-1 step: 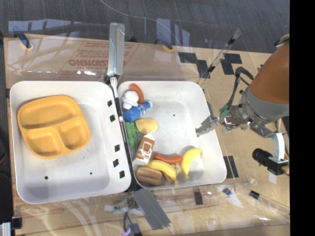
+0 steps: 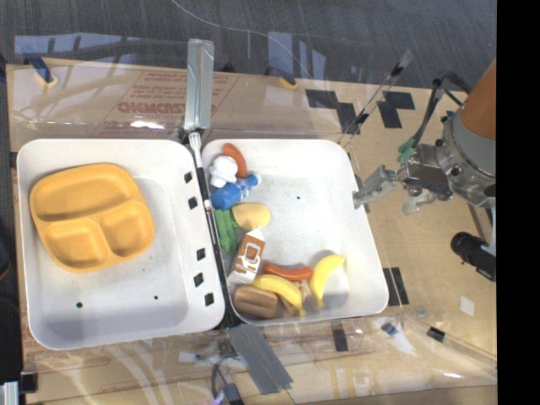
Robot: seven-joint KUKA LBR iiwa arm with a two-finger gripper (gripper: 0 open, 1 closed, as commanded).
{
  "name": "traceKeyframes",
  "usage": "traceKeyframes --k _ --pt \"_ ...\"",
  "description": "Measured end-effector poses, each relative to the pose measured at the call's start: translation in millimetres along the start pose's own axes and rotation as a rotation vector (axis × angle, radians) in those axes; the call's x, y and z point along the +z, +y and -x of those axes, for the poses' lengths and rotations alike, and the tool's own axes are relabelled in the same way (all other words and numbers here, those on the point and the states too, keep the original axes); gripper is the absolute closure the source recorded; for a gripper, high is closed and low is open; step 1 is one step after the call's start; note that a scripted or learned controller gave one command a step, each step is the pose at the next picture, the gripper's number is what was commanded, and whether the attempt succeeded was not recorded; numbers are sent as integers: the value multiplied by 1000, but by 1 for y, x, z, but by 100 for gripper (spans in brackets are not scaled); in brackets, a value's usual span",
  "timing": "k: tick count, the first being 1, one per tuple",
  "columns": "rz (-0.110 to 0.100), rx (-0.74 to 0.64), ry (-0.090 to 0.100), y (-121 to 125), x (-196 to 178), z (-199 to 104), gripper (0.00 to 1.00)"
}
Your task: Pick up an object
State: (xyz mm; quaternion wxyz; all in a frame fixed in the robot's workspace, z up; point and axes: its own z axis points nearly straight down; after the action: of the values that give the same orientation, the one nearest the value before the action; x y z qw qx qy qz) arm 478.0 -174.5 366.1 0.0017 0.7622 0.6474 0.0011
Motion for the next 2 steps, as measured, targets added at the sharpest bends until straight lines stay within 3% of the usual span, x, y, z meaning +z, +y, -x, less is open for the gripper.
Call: traceKeyframes --k 1,2 --pt "-16 141 1 49 119 -17 0" --pt "-17 219 0 113 223 -43 0"
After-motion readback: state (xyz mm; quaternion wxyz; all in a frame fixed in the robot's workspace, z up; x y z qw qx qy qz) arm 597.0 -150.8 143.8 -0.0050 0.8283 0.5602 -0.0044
